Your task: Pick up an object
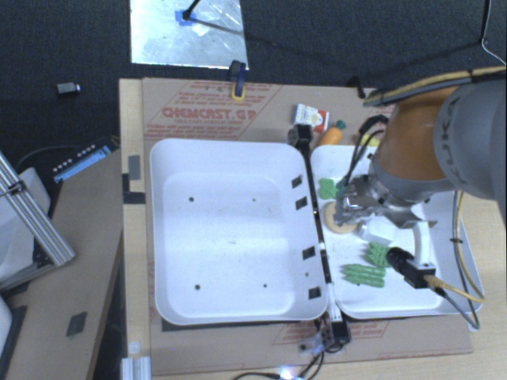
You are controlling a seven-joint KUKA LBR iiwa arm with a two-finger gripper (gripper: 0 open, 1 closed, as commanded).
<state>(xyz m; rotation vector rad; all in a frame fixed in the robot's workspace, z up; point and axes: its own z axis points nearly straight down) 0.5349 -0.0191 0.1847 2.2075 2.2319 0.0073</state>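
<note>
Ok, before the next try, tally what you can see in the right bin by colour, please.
Green: 3 - one piece near the divider, one small piece, one long piece.
Tan: 1 - a round disc under the gripper.
White: 1 - a block.
Total: 5 visible; the arm may hide more.

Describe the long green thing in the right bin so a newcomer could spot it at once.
Start at the right bin, the one the arm reaches into. Look toward its near edge, close to the divider between the bins: the long green toy lies there flat, stretched crosswise. It is the longest green piece and knobbly, unlike the smaller green piece just above it and the small green piece farther back.
</note>
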